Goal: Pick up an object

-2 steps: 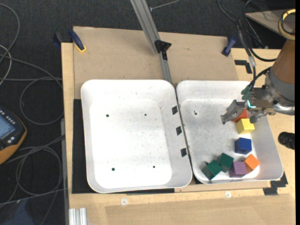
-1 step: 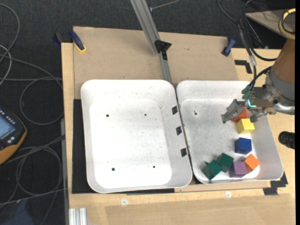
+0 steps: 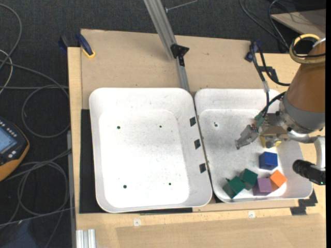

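Note:
Several small blocks lie in the front right corner of the right bin (image 3: 222, 107): a blue cube (image 3: 268, 160), an orange cube (image 3: 278, 179), a purple cube (image 3: 264, 185) and two dark green blocks (image 3: 249, 177) (image 3: 235, 186). My gripper (image 3: 257, 141) hangs over the right bin's middle right, just behind and left of the blue cube. It looks open, with one grey finger (image 3: 244, 138) slanting down to the left, and nothing is held between its fingers.
The left bin (image 3: 103, 102) lies beside the right one, with a raised divider (image 3: 196, 133) between them. A metal pole (image 3: 165, 30) slants in from the back. The arm's orange band (image 3: 310, 81) and a black fitting (image 3: 309, 172) crowd the right edge.

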`<state>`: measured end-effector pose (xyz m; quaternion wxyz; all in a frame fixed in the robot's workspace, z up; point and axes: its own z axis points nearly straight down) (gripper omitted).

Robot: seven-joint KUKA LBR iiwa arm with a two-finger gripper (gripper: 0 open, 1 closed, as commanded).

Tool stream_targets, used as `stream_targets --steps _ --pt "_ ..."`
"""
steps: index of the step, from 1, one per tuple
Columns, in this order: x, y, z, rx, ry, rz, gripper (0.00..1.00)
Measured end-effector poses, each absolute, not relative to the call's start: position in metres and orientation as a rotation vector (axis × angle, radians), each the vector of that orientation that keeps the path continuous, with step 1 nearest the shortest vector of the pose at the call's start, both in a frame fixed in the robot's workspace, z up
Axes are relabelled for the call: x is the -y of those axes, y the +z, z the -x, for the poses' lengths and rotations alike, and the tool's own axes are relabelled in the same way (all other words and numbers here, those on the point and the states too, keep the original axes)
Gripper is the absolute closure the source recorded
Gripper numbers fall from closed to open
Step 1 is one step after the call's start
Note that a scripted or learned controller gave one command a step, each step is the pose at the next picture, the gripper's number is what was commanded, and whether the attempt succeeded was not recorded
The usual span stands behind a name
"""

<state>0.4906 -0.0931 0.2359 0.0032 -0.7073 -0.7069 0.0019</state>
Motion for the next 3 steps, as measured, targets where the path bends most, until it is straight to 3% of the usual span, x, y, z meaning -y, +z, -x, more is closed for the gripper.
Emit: stream_targets --steps 2,3 --pt "0.104 0.144 -0.489 2.215 0.006 2.219 0.00" --pt "0.104 0.158 -0.491 2.222 -0.003 2.221 1.00"
